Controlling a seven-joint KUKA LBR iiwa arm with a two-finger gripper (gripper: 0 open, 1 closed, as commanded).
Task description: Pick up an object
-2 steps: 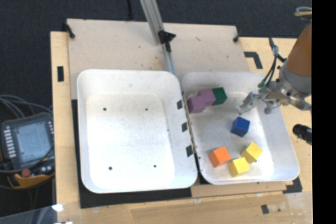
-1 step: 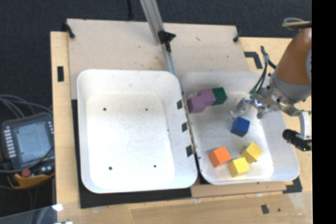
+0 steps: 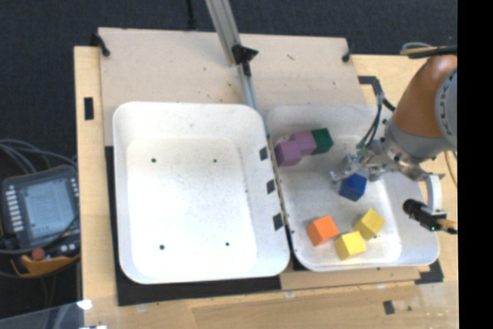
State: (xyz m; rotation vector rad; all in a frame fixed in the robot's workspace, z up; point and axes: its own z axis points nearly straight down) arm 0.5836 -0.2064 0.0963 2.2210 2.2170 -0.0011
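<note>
From the overhead camera I see my arm (image 3: 420, 108) reaching in over the right bin (image 3: 308, 262), with the gripper (image 3: 356, 169) lowered right above the blue cube (image 3: 353, 187). The metal parts of the gripper sit at the cube's upper edge, apparently touching or just beside it, but I cannot tell from this angle whether the fingers are released or clenched, nor whether the cube sits between them.

Taking the blue cube as my landmark: the orange cube (image 3: 323, 229) lies below and to its left, two yellow cubes (image 3: 370, 223) (image 3: 350, 244) lie below it near the bin's lower rim, and a purple block (image 3: 294, 149) with a green cube (image 3: 322, 140) touching it sit up and to the left, near the divide between the bins. The left bin (image 3: 127, 166) lies well apart from it, across that divide.

My judgement: the approach looks done and the blue cube seems the target, yet it appears to rest on the bin floor. Closing on it and lifting remain, so nothing counts as picked up yet.
</note>
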